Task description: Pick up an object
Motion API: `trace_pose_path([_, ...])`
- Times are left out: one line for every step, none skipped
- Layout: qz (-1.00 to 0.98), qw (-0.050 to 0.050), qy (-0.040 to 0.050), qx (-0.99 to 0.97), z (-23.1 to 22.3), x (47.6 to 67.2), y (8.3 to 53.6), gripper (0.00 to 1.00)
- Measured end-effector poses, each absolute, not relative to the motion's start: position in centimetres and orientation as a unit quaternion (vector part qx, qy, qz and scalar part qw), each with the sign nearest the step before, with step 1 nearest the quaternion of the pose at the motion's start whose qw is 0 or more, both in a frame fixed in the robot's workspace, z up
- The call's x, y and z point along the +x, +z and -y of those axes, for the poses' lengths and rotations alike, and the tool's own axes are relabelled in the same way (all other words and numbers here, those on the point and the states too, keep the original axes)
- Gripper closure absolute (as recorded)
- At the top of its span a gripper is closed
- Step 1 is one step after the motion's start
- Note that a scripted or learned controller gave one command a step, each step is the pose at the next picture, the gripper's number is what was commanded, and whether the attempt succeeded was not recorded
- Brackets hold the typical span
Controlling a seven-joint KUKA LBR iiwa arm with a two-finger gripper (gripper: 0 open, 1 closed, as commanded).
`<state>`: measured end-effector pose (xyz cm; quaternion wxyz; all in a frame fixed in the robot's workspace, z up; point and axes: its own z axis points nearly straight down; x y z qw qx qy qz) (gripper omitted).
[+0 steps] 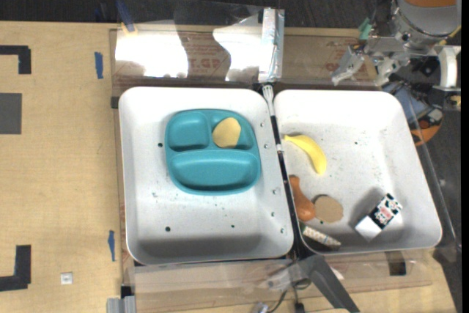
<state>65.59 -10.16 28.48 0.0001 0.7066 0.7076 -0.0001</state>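
Note:
In the right bin lie a yellow banana, an orange-brown piece, a tan round disc and a small black-and-white carton. A thin striped bar rests against the bin's front-left wall. My gripper hovers above the bin's far rim, well behind the banana. It is open, its two fingers spread, with nothing between them.
The left bin holds a teal divided plate with a yellow round piece in its upper right compartment. A clear plastic sheet stands behind the bins. Cables and the arm's base crowd the upper right.

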Motion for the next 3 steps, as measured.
trace_pose_path([-0.689, -0.004, -0.0029, 0.725, 3.4, 59.8, 18.0, 0.00])
trace_pose_path([-0.733, -0.002, -0.0023, 0.680, 9.3, 60.2, 12.6, 0.00])
trace_pose_path([-0.771, 0.002, 0.0017, 0.637, 9.6, 60.1, 8.8, 0.00])
